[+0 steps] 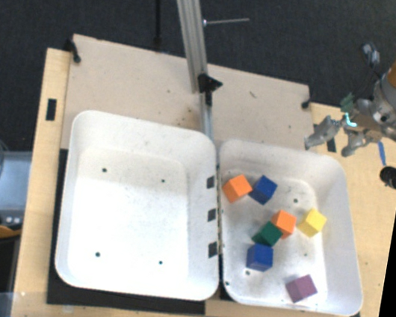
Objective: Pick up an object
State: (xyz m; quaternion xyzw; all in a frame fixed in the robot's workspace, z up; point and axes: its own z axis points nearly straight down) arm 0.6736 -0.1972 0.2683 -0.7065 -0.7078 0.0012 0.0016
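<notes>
Wooden bench (41,164), two white bins, right bin (346,241) holding seven colored cubes

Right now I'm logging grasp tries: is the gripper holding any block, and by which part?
Nothing is held. The gripper hangs open above the right bin's far rim, with no block between its fingers; the blocks all lie in that bin.

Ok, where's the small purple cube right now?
The small purple cube sits in the right white bin, at its near right corner, just right of the lower blue cube and apart from it.
</notes>
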